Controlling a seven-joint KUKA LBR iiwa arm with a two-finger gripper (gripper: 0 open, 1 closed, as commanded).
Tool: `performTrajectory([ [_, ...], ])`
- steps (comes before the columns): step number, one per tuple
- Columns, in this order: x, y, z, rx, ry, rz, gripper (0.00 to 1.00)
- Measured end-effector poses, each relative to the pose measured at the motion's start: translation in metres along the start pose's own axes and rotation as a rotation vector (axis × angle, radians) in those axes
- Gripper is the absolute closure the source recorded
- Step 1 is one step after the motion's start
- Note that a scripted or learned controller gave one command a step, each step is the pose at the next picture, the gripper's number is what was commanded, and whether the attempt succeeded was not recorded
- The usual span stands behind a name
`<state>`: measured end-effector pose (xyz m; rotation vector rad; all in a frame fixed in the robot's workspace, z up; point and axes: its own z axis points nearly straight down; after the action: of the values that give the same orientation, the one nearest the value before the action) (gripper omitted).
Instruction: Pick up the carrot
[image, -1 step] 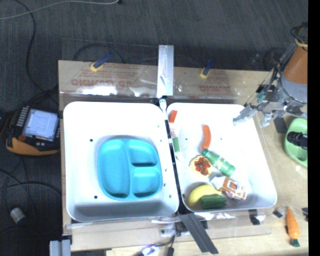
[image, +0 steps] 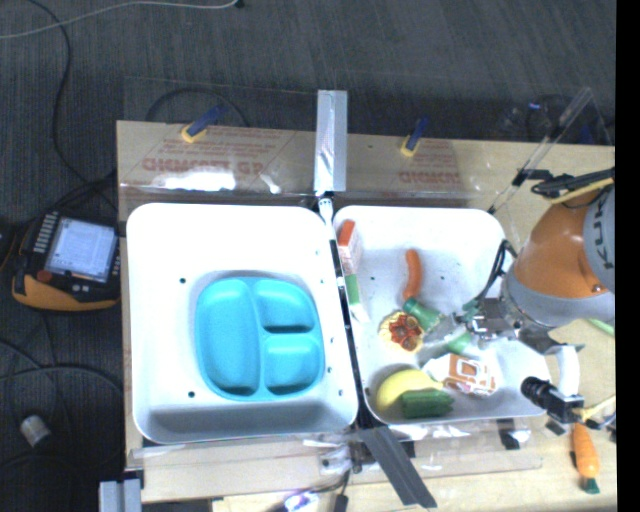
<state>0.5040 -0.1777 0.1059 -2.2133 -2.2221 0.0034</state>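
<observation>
The carrot (image: 412, 272) is a slim orange piece with a green top, lying nearly lengthwise in the middle of the right bin (image: 440, 222). My gripper (image: 482, 323) hangs low over the right side of that bin, to the right of and below the carrot's green end, about a hand's width from it. The grey wrist and orange band (image: 562, 262) rise behind it toward the right edge. Nothing can be seen in the gripper's grasp.
Beside the carrot lie a red-yellow round toy (image: 403, 331), a yellow fruit (image: 397, 384), a dark green piece (image: 428, 403), an orange-white box (image: 471, 374) and an orange-white packet (image: 346, 246) by the divider. The left bin holds a blue divided plate (image: 260, 335). An orange tool (image: 585, 455) lies outside at the lower right.
</observation>
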Motion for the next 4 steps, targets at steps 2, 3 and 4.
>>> performTrajectory([
  [2, 0.071, -0.021, -0.145, -0.001, -0.003, 0.004, 0.0],
  [3, 0.111, 0.0, -0.076, 0.0, -0.002, -0.03, 0.0],
  [4, 0.112, 0.013, -0.078, -0.001, -0.002, -0.054, 0.0],
])
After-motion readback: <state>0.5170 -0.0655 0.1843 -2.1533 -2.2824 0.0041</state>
